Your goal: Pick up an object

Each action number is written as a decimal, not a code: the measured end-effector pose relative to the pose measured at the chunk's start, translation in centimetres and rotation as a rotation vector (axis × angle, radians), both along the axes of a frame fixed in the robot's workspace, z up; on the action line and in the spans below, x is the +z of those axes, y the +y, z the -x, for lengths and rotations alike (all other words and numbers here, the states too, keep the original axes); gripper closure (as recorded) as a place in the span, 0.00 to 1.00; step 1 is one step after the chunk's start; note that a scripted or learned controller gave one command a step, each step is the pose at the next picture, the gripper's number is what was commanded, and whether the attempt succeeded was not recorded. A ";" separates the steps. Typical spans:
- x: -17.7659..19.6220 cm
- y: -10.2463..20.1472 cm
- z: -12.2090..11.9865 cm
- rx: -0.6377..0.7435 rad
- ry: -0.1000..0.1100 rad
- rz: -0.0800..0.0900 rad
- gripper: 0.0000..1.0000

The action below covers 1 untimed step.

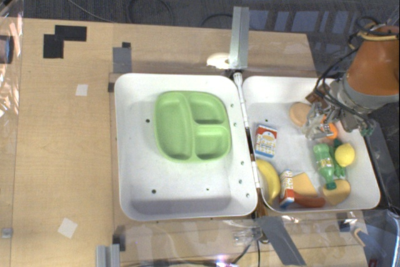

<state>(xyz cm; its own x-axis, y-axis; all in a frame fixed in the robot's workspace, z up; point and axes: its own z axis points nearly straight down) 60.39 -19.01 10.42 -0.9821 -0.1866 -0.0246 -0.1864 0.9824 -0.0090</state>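
My gripper (321, 126) hangs low in the right bin (275, 89), over a small orange object (331, 130) that my fingers mostly cover; I cannot tell whether they are apart or together, or whether anything sits between them. Just left of it lies a tan rounded piece (300, 113), partly hidden by my wrist. Nearer the camera are a green bottle (324, 164), a lemon (344, 154), a banana (269, 178), a small carton (266, 141) and a can (287, 187) whose label is too small to read. The left bin (134, 134) holds a green divided tray (190, 125)
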 end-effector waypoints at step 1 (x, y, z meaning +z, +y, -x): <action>-0.1 0.0 0.0 0.000 0.001 -0.001 0.00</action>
<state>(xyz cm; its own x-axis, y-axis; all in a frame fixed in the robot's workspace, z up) 60.35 -18.98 10.35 -0.9821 -0.1869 -0.0235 -0.1867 0.9824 -0.0082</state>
